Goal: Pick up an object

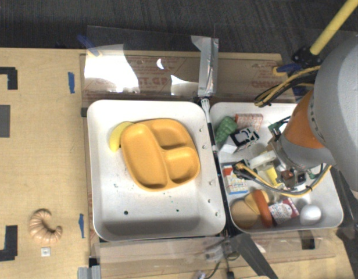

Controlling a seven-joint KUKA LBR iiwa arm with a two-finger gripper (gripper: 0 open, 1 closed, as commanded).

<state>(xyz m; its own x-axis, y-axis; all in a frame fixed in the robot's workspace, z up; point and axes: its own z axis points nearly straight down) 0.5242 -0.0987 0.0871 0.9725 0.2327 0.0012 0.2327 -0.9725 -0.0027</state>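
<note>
My gripper (271,178) is low over the middle of the right bin (336,211), below the orange wrist band. Cables and the wrist hide its tip. Right under and around it lie a printed card (232,182), a tan bun (246,212) with a red sausage (262,207), and a red-and-white packet (282,210). A white ball (311,214) rests at the bin's near right. Farther back are a green object (226,129), a black-and-white item (245,136) and a pink packet (249,120). I see nothing held.
The left bin (109,208) holds an orange divided plate (160,153) with a yellow piece (115,136) at its left edge. A tan curled toy (45,226) lies on the bench, far left. A clear sheet with a taped post (206,68) stands behind the bins.
</note>
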